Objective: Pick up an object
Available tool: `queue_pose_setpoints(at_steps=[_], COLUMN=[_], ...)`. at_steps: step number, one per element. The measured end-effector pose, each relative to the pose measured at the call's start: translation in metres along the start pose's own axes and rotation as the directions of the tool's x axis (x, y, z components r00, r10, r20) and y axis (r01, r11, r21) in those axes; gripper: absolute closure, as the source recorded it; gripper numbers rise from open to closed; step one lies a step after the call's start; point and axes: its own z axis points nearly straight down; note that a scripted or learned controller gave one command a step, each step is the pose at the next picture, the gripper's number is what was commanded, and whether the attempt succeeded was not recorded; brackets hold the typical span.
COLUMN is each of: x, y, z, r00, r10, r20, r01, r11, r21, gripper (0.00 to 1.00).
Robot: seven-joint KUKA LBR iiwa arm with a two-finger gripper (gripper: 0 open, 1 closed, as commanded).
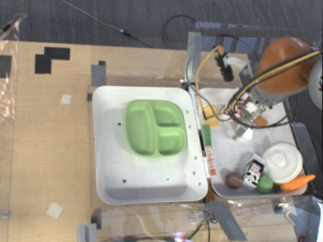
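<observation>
Plywood bench (50,150), pale and flat, carries two shallow white plastic bins side by side, with black tape patches near its far left corner. The left white bin (108,175) holds a light green plastic divided plate (154,127) with three compartments, lying flat a little toward the bin's far edge and well clear of its walls. The right white bin (227,158) holds the rest. The grey robot arm with its orange band (282,67) reaches over the far right corner of that bin, trailing yellow and black cables. Below the band, the two-finger gripper (242,131) hangs over the far middle of the right bin; how far its fingers stand apart cannot be told, and nothing can be seen between them. A round white lidded container (280,163) sits near the bin's right edge, toward the near corner. A long green and red flat packet (207,153) lies along the bin's left wall. A pale yellow soft object (212,117) rests near the far left corner, just beside the gripper's cables. At the near right corner lies an orange carrot-shaped toy (298,183), touching a small green round toy (265,185). Just beside that stands a small black and white printed carton (254,171), tilted, and next to it a brown rounded object (233,180) near the bin's near edge.
</observation>
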Motion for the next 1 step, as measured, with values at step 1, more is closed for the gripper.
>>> queue_pose_setpoints(at_steps=[1], x=[0.0536], y=[0.0142], z=[0.0095], r00=[1.000], r10=[-0.026], r20=[-0.003], r01=[0.026], r11=[1.000], r21=[0.001], gripper=[0.00])
